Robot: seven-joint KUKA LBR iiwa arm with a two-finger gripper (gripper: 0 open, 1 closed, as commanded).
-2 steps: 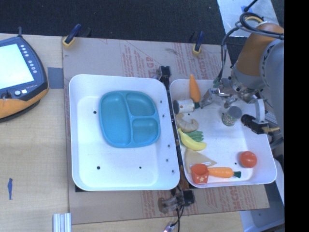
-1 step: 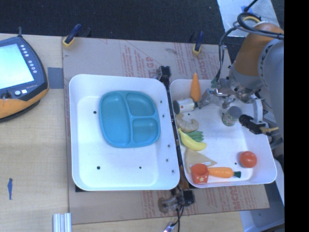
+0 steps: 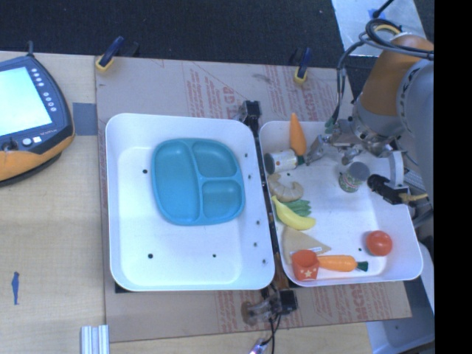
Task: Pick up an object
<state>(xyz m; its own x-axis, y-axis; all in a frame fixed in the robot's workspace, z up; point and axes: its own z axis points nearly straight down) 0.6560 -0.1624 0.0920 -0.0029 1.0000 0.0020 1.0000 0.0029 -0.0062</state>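
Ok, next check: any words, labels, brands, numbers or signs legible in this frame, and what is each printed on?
None can be read.
Cardboard sheet under the bins: repeated reddish print, too blurred to read.
Handheld pendant at far left: bright screen and a column of buttons, no legible characters.
Red cube in the right bin: small yellow mark, too small to tell.

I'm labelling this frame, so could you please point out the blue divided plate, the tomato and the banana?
Blue divided plate (image 3: 198,181), camera view, centre where its dividers meet.
Tomato (image 3: 378,243), camera view, middle of its red body.
Banana (image 3: 292,215), camera view, middle of its yellow curve.
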